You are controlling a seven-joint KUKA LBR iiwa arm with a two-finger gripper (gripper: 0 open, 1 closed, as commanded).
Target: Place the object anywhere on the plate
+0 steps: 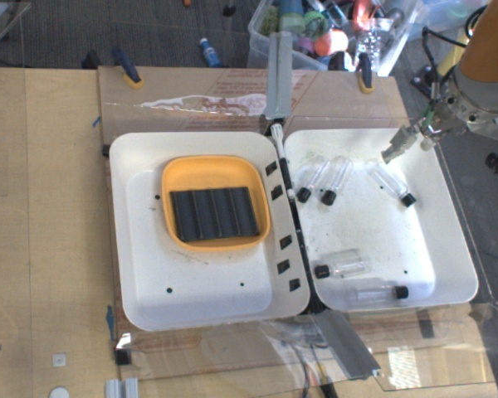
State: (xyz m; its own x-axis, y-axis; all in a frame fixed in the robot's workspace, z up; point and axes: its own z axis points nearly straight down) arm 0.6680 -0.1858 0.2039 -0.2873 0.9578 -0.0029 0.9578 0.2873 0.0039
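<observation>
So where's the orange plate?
The plate sits in the left bin, near its middle, with a dark ridged block lying on it.

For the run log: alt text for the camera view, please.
Two white bins sit side by side: the left bin holds an orange plate with a dark ridged block on it, and the right bin holds several clear vials with black caps. The gripper hangs over the right bin's far corner.

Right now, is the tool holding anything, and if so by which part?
Nothing is seen held. The tool hangs over the right white bin's back corner, apart from the clear plastic black-capped vials lying there.
</observation>
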